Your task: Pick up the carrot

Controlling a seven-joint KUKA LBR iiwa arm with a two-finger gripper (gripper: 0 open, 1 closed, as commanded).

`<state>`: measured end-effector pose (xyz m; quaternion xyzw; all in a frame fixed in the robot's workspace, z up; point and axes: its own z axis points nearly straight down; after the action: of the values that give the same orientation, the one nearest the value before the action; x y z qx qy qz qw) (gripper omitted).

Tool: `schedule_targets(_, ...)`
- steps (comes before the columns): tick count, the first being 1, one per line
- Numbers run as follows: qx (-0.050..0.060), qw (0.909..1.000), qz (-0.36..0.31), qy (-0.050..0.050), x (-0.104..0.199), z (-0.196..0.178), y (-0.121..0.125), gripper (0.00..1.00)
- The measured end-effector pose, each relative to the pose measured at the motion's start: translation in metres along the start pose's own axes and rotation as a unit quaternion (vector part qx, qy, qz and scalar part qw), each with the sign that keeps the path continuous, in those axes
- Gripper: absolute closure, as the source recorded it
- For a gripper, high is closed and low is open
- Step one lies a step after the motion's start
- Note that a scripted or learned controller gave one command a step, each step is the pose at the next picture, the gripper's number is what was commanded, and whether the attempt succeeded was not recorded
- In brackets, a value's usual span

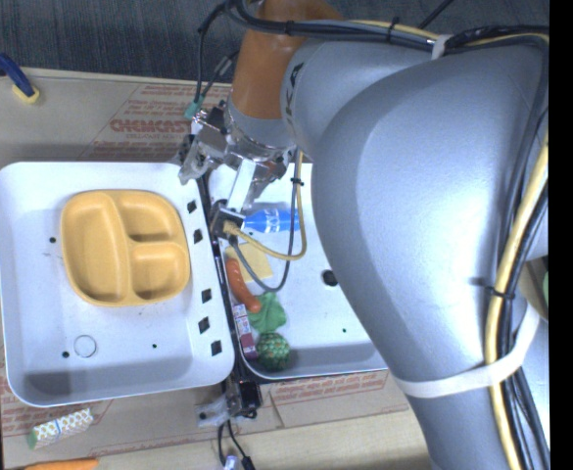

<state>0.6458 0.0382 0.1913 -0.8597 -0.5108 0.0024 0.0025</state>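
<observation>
Tray [124,246] sits in the left bin [12,292]. In the right bin [317,329], carrot [239,282] hugs the left wall, bottle [271,220] behind, ball [274,349] in front.

Carrot [237,280]: showing an orange body and green leafy top.
Pose: lying flat, tip pointing toward 11 o'clock, leaves trailing toward 5 o'clock.
Place: resting along the right bin's [350,326] 9 o'clock wall.

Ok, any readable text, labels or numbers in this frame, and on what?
"CHEMCAST" (probably, the focus is soft): large red print on the cardboard, near its far edge.
Smaller red print lines on the same cardboard, far and near edges: too blurred to read.
Label on the blue bottle: too small to read.
Patterned packet on the cardboard's near edge: nothing legible.
</observation>
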Motion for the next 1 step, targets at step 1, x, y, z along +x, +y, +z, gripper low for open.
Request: schedule_targets(1,-0.002,0.9944,-0.106,0.0,-0.0283,-0.0006,0.0274,0.0)
